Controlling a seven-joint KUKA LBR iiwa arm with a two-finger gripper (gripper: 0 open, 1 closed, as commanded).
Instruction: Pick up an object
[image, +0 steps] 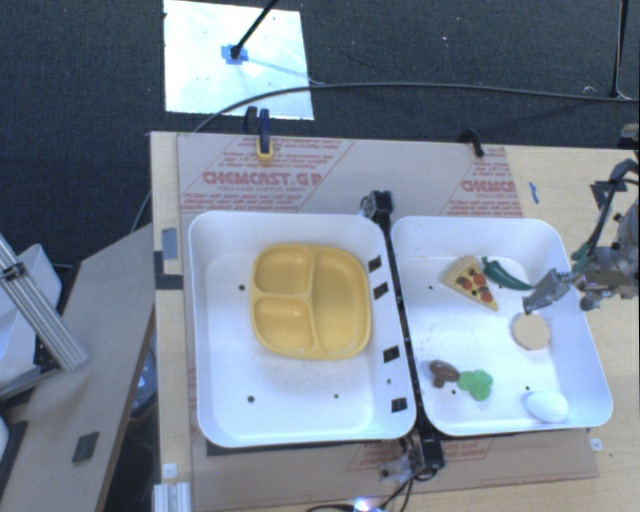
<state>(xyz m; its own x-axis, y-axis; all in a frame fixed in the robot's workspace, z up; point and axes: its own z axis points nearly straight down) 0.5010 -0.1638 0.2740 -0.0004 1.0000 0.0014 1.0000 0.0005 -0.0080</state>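
writing: red print "chemcast gp" repeats across the brown protective sheet (300, 170) under the bins, once at upper left, again slanted at upper right; smaller print not readable.
bench: pale wood bench (170, 400), sheet laid on it, a blue and yellow clamp (263, 135) at the sheet's top edge.
floor: dark carpet beyond the bench, with a white square panel (235, 60) lying on it and a black cable running across.
left bin: white bin (220, 300) holding a yellow divided plate (310, 300), three compartments, sitting flat near the middle.
right bin: white bin (440, 250) with the loose items in it.
pizza slice: toy pizza slice (472, 282) in the upper part of the right bin, a green pepper (505, 275) touching its right side.
cookie: round tan cookie (531, 331) near the right wall, just below the claw tip.
lower items: brown piece (443, 373) beside a green leafy piece (477, 384); white egg (546, 405) in the bottom right corner.
claw: gripper (545, 293) reaches in over the right bin's right rim, tip just above the cookie; cannot tell how far the claw is spread, nor whether it touches the cookie.
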